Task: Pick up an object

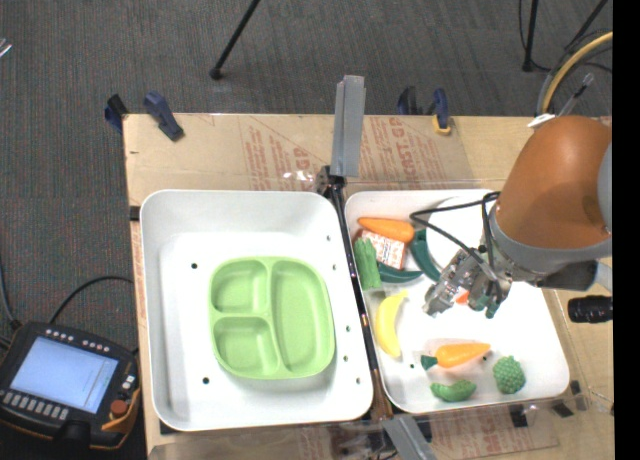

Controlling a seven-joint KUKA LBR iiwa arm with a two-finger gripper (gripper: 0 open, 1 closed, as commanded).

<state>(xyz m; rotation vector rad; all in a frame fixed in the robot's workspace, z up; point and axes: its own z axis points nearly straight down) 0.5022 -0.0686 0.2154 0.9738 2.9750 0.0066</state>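
From the overhead camera view, I see my tool low over the right shallow white bin, near its centre. I cannot tell how it is set or whether it has anything; a small orange patch shows at it, unclear. The yellow plastic banana lies at its nine o'clock, the orange plastic carrot at six, both resting on the bin floor. I judge the pick not yet done: grasp and lift remain.
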